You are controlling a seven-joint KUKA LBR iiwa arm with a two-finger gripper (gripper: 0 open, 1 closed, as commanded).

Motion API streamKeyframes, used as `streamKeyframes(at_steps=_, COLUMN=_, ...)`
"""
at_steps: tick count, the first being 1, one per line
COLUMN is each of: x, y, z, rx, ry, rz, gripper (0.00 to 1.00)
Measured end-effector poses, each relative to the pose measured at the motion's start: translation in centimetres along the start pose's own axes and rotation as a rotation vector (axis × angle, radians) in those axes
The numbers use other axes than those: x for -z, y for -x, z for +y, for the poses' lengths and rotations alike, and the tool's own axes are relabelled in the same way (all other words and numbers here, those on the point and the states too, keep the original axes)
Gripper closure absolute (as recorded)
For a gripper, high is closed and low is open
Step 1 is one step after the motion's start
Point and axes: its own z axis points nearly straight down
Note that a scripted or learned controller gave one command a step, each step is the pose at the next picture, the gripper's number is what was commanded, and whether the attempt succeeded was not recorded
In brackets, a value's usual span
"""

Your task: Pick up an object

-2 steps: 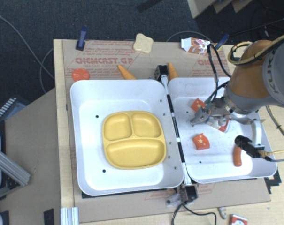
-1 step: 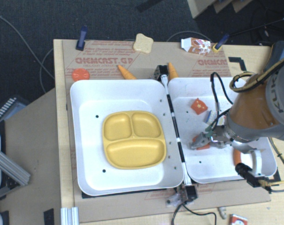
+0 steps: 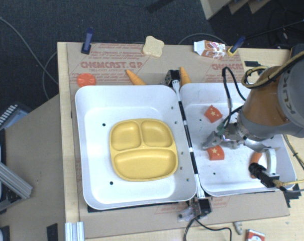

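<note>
Two small red-orange pieces lie in the right bin [image 3: 272, 92]. One red piece [image 3: 212, 113] rests toward the bin's upper left. The other red piece [image 3: 216, 153] lies lower down, near the bin's middle. My gripper [image 3: 212, 140] reaches in from the right, low over the bin floor, just above that lower piece and below the upper one. Nothing shows as lifted; both pieces rest on the floor. A small orange thing [image 3: 256, 158] peeks out beside the wrist at the bin's right.
The left bin [image 3: 91, 109] holds a yellow divided plate [image 3: 142, 149]. On the cardboard behind the bins lie a bread-shaped piece [image 3: 153, 46], two orange carrot pieces [image 3: 135, 77] [image 3: 184, 76], a red disc [image 3: 85, 79], a blue clip [image 3: 87, 40] and a printed packet [image 3: 210, 48].
</note>
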Motion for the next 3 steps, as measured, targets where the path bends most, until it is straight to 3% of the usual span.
streamKeyframes(at_steps=1, x=0.1, y=-1.3, z=12.6, rx=0.001, ry=0.001, rz=0.0, gripper=0.0)
streamKeyframes(at_steps=2, x=0.0, y=0.4, z=12.4, rx=0.0, ry=-0.001, rz=-0.001, gripper=0.0)
streamKeyframes(at_steps=3, x=0.0, y=-1.7, z=12.5, rx=0.001, ry=-0.002, rz=0.001, gripper=0.0)
